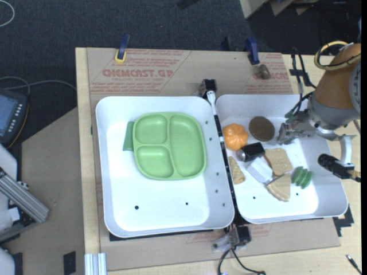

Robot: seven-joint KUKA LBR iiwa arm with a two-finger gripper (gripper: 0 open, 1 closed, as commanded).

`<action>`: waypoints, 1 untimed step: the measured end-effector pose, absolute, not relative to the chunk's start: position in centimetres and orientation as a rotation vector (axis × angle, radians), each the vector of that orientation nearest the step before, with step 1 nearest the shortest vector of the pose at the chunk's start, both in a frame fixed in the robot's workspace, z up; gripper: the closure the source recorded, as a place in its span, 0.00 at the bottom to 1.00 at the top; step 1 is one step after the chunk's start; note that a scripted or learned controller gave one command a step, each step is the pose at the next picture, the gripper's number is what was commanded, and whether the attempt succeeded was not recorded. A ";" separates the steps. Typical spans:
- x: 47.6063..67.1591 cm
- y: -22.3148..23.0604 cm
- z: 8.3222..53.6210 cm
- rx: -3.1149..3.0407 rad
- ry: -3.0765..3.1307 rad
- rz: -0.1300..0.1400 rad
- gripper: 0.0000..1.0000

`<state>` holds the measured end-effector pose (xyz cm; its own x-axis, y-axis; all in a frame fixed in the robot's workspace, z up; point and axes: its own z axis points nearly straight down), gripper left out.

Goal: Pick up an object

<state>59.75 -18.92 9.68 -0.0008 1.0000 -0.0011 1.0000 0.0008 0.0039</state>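
Camera view, slanted down over both bins: gripper [291, 132] poised over the upper right part of the right bin [330, 202], jaw state not readable, too small and too dark against the white floor, nothing visibly caught there. Taking the brown disc [262, 128] as landmark: gripper just to its right, apart from it, no contact seen; disc the nearest candidate for a pick, round, so no long axis to line up with. Left of the disc, an orange fruit-like piece [235, 136], hard against the divider between the bins. Below and slightly left of the disc, a small black cylinder [252, 152], long axis roughly left to right, and under that a white block [261, 170]. Below and right of the disc, a tan bread-like slice [279, 160], then another tan wedge [281, 188] and a green ribbed piece [301, 177] further down. Far left of the disc, across the divider, a green compartment tray [169, 145] lying flat in the left bin [114, 199]. Judged from this: a short shift leftward, then a descent, likely enough to reach the disc; flat, low shape probably awkward to pinch.
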 end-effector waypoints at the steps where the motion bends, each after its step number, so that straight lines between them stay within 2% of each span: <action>1: 59.9 -18.3 14.2 2.217 2.219 0.004 1.00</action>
